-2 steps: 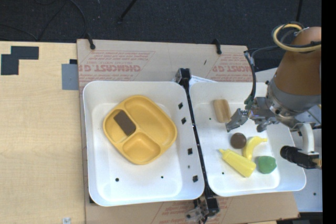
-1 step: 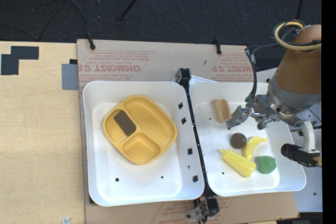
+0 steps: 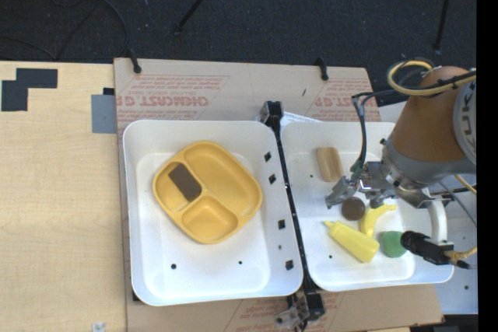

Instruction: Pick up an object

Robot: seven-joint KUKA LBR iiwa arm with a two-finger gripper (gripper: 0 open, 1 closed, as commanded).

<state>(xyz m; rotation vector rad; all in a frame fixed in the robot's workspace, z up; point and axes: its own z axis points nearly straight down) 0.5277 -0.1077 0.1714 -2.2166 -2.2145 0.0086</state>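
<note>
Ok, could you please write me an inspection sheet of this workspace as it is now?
Surface: left bin and right bin, both white, on a cardboard sheet.
Job's things: in the right bin, a tan block, brown round piece, yellow curved piece, yellow bottle, green piece.
Clutter: yellow divided plate in the left bin, brown slab in one compartment.
Grippers: gripper low in the right bin, beside the brown round piece.
Cables: dark cables on the floor behind.
Surroundings: wooden top left of the bins.
</note>
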